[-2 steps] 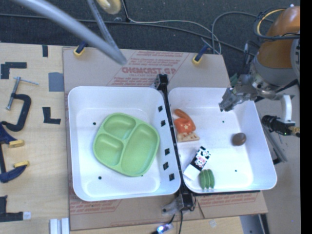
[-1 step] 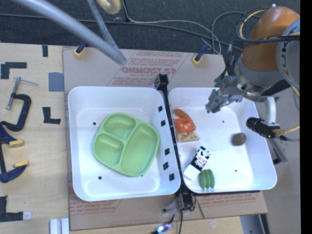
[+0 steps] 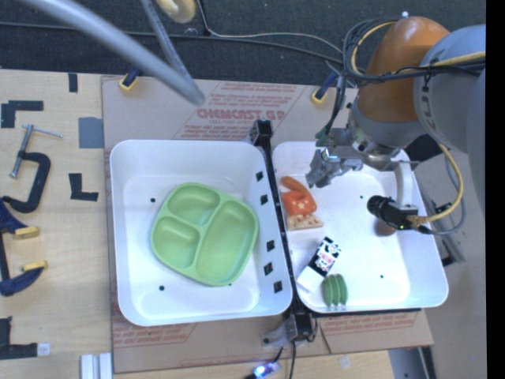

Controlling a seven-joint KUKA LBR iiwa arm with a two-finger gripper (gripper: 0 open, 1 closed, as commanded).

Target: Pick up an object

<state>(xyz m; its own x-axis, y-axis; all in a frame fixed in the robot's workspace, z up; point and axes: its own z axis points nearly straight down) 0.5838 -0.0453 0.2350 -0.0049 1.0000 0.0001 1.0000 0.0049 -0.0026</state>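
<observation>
Several small things lie in the right bin (image 3: pixel 426 287): an orange-red toy (image 3: pixel 297 199) with a tan slab (image 3: pixel 304 222) under its near edge, close to the divider; a black-and-white box (image 3: pixel 324 257) nearer the front; and a green pod (image 3: pixel 334 289) just beside that box, near the front wall. A dark brown lump (image 3: pixel 385 227) sits toward the bin's right side, well apart from the others.

The gripper (image 3: pixel 322 172) hangs over the back of the right bin, just above and to the right of the orange-red toy. Nothing shows between its tips; whether it is spread or closed cannot be told at this angle. The arm (image 3: pixel 410 69), grey with its orange band, comes in from the right with cables looping round it.

The left bin (image 3: pixel 126 172) holds a green tray (image 3: pixel 205 232) with three compartments, lying flat near the middle.

Outside the bins, a black clamp (image 3: pixel 28 181) rests on the bench (image 3: pixel 55 235) at the left.
</observation>
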